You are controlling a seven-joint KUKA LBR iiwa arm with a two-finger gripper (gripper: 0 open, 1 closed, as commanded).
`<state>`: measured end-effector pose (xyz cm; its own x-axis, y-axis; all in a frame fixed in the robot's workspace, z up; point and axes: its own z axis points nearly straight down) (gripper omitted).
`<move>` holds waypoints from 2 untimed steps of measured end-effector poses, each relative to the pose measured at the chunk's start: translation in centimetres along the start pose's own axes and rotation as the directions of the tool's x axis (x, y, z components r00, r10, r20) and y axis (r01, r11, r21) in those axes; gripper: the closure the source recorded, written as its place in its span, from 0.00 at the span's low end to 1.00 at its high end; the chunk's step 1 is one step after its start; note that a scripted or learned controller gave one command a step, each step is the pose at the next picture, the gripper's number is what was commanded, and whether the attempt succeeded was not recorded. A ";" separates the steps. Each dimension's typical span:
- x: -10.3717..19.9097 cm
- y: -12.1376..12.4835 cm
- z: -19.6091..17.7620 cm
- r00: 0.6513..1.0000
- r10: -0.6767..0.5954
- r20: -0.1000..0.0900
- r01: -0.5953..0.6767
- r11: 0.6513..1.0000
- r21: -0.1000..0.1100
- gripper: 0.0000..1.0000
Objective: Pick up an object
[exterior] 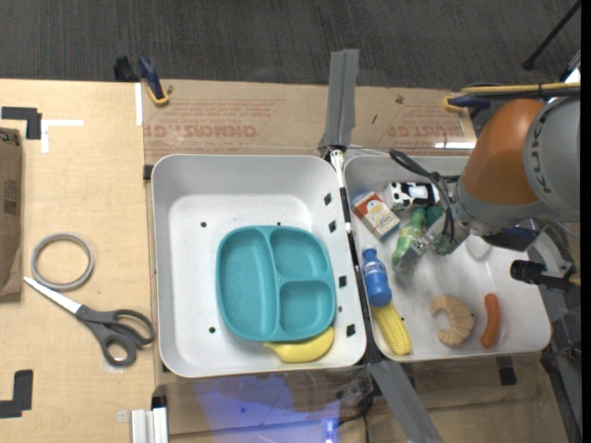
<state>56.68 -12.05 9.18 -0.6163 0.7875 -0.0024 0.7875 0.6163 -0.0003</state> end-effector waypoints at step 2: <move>3.2 -1.3 0.0 0.996 0.087 -0.002 -0.087 0.996 0.002 0.00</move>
<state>53.72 -10.33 9.14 -0.5454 0.8382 -0.0006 0.8382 0.5454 -0.0020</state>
